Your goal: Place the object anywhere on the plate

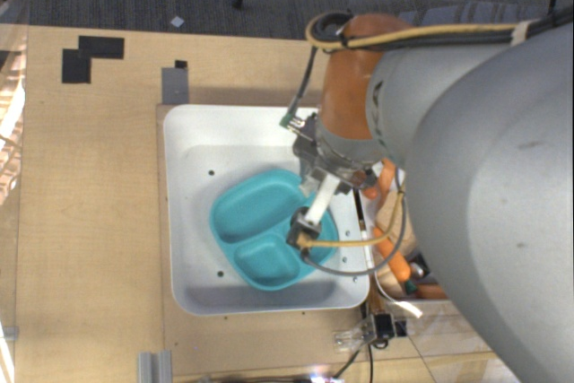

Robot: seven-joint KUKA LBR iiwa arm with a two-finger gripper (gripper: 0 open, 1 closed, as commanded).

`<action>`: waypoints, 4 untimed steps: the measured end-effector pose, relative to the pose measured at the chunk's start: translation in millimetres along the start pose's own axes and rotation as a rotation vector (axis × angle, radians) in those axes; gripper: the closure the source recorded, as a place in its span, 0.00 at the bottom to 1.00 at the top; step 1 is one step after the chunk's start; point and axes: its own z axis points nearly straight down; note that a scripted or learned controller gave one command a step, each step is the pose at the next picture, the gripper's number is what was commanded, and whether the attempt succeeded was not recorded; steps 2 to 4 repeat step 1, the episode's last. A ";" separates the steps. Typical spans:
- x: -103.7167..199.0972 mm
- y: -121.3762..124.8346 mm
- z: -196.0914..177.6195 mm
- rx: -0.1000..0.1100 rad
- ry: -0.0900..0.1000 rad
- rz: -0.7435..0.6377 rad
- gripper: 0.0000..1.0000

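Over right rim of teal plate (254,224) with gripper (334,177); plate centre lies lower left; can't tell grip or load.

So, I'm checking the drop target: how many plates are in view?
1. A teal plate lies in the left bin, toward its right side. The arm covers what lies further right, so another may be hidden there.

No text, label or number is legible. Black patches (85,58) at the bench's (90,238) far left corner are plain.
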 end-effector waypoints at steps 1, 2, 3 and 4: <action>-0.2 0.4 -0.6 -0.001 0.000 -0.001 0.00; -0.2 0.4 -0.6 -0.001 0.000 -0.001 0.00; -0.2 0.4 -0.6 -0.001 0.000 -0.001 0.00; -0.2 0.4 -0.6 -0.001 0.000 -0.001 0.00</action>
